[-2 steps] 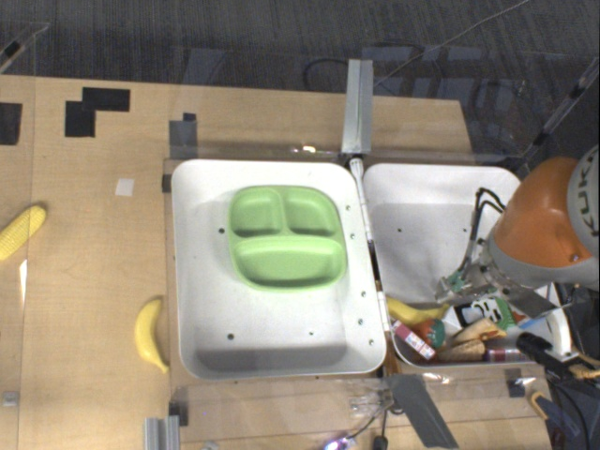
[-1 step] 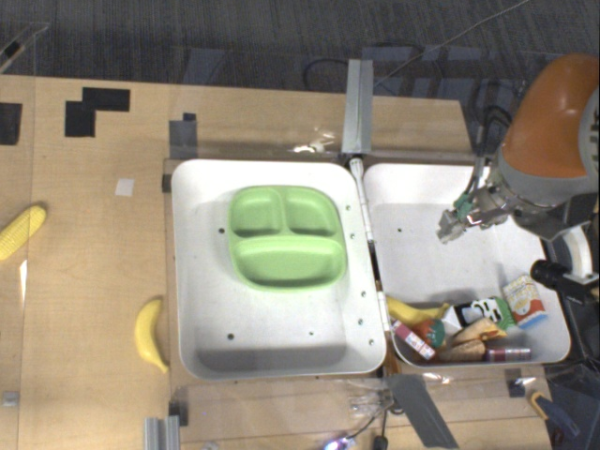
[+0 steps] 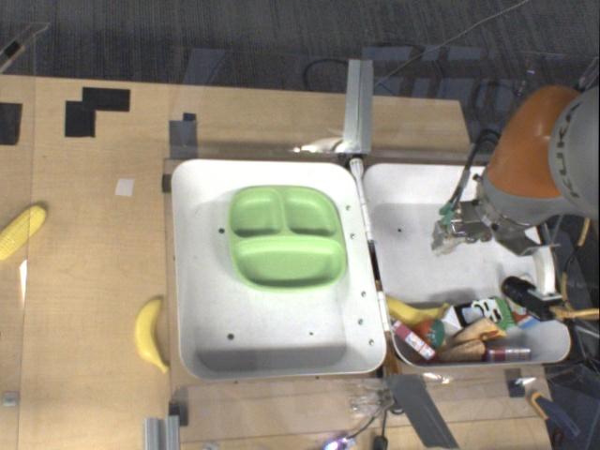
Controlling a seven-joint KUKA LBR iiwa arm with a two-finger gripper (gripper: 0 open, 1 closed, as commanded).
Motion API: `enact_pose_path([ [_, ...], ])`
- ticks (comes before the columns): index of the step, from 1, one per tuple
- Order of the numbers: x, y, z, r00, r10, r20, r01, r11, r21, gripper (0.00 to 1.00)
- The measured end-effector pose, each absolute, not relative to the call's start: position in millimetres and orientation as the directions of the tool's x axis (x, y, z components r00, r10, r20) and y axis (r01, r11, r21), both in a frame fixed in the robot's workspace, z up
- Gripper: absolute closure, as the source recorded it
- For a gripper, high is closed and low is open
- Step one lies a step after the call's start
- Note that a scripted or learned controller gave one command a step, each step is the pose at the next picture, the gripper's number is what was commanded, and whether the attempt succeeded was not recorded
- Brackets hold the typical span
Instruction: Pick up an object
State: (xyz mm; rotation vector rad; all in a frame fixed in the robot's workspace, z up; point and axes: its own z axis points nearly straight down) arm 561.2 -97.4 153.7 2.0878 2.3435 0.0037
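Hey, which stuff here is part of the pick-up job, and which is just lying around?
Job:
- two-finger gripper above the right white bin
- heap of small mixed objects at that bin's near end

Lying about:
- green divided plastic tray in the left white bin
- yellow banana on the bench
- yellow corn cob

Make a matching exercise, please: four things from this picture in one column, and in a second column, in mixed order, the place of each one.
Things
1. green divided plate
2. banana
3. corn cob
4. pile of small items

Places
A. near corner of the right bin
B. on the bench, at the far left edge of the view
C. inside the left bin
D. on the bench, just outside the left bin's left wall

Pairs: 1-C, 2-D, 3-B, 4-A
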Motion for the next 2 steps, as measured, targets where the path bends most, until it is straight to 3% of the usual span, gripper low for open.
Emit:
enact_pose_path([
  [1, 561.4, -97.2, 153.9, -0.116, 0.993, -0.001, 0.993, 0.116, 0.004, 0.00],
  [2, 517.7, -118.9, 90.5, -0.115, 0.993, -0.002, 0.993, 0.115, 0.014, 0.00],
])
